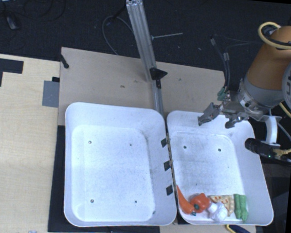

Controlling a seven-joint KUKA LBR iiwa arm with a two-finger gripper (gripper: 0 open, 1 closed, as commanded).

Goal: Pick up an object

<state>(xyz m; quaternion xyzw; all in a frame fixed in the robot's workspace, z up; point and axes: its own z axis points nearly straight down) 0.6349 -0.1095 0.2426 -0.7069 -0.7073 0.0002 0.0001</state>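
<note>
Spread-fingered, empty metal gripper hovers over the right white plastic bin's far rim — small colourful toys huddle near; crowding risks a fumbled grab.

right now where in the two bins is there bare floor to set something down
The left bin has bare floor from wall to wall. The right bin is bare from its far wall, below the gripper, down past the middle. Its near edge is crowded: orange toy, white piece, green piece.
</note>
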